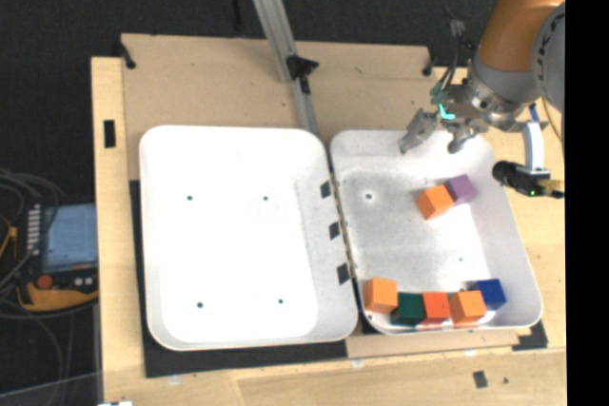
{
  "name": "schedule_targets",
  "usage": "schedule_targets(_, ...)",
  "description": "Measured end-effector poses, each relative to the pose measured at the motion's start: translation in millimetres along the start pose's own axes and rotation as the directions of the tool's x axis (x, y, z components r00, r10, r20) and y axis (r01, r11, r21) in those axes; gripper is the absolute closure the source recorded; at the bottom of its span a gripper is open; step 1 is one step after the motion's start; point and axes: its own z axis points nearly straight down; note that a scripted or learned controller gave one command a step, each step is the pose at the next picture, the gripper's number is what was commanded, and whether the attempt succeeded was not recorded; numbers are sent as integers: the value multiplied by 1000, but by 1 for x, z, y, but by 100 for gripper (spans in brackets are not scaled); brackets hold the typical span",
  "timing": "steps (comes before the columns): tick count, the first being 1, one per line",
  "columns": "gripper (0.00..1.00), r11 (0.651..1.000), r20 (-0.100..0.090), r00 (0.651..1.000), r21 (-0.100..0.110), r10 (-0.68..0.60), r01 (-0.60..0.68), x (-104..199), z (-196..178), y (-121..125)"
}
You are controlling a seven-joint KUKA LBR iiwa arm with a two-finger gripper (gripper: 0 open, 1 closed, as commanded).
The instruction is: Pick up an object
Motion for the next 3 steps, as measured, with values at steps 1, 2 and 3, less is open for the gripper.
schedule_targets(1,0,1000,4,1000,-3,-2,2,-1,-2,1)
schedule_targets(2,0,1000,4,1000,1,3,-3,-11,51,5)
schedule_targets(3,0,1000,4,1000,0,5,-5,-17,94,0)
